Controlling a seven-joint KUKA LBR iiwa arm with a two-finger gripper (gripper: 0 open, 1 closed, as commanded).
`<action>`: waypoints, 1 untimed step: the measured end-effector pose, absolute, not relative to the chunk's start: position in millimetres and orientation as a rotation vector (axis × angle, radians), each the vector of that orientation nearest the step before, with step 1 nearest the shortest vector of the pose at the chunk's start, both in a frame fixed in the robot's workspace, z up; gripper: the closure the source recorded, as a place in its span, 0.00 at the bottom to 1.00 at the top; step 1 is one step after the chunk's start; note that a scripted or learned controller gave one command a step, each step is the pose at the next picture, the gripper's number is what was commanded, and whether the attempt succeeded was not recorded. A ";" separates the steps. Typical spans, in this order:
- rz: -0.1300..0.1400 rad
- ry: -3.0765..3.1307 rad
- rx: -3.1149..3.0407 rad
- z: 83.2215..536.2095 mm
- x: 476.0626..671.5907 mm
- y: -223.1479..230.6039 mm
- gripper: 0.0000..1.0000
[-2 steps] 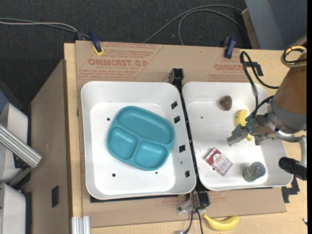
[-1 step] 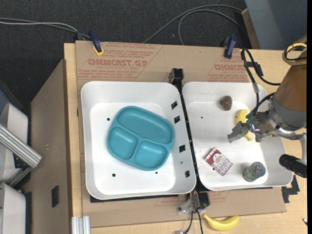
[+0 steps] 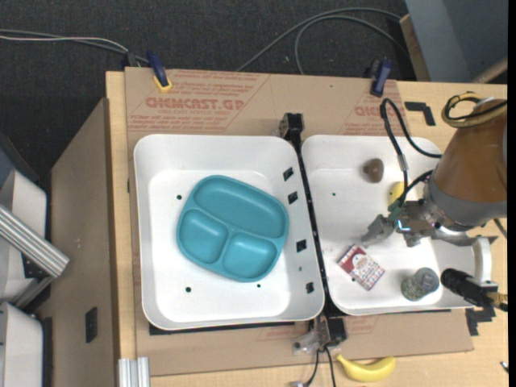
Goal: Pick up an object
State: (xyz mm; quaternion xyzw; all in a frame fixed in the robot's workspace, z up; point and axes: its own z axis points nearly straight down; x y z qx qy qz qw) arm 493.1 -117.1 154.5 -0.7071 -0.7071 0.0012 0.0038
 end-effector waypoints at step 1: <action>0.003 -2.214 -2.219 99.7 482.2 -116.4 0.00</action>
